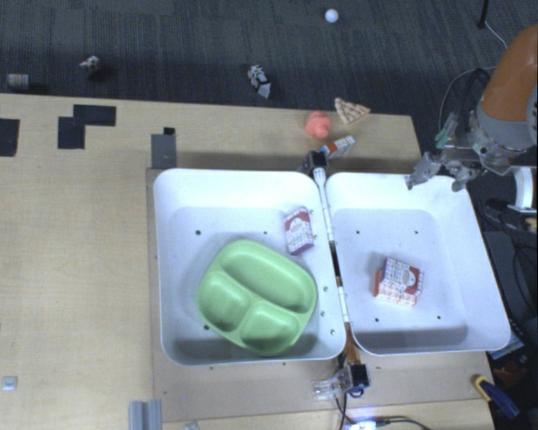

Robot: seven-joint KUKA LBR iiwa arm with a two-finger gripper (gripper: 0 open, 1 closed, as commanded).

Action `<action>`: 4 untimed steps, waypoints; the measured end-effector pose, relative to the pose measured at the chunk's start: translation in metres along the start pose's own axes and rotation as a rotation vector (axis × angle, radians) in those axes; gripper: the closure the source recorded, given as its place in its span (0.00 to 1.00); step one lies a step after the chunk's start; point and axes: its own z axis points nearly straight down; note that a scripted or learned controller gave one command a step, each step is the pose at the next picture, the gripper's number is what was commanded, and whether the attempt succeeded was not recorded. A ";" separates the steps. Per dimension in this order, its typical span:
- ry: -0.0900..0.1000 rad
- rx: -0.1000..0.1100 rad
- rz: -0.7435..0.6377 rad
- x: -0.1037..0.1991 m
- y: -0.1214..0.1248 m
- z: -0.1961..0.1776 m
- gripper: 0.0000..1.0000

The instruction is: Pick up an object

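A grey KUKA arm (508, 92) with an orange band reaches in from the right of the camera view, its two-finger gripper (439, 170) hanging over the far right corner of the right-hand bin (471, 252), at the bin's rim. The two fingertips, one at the left and one at the right of the wrist, stand visibly apart, so the claw is spread, and nothing lies between them. In the right-hand bin a small red-and-white carton (398, 281) lies flat on the white floor, a little below the middle and well apart from the gripper. The left-hand bin (176, 252), touching its neighbour along a shared middle edge, holds a green divided plate (256, 294), tilted and resting across the near half of the bin, with its compartments facing up. Beyond the plate, near the middle wall, a second small red-and-white packet (298, 231) lies with its long side running away from the camera, apart from the plate's rim. On the wooden bench (76, 277) behind the bins sit a pink ball (318, 124), a triangular tan piece (351, 110) just to its right, and a small tube-like item (340, 147) close to the bins' far edge. Several black patches (84, 124) mark the bench at upper left. On the dark carpet (210, 42) beyond lie a few small bits too tiny to identify, and a white ball (331, 15).
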 end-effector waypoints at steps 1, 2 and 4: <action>0.000 -0.002 -0.002 0.028 0.004 0.114 0.00; -0.001 0.000 0.002 0.033 -0.084 0.086 0.00; -0.008 -0.025 0.003 0.059 -0.143 0.099 1.00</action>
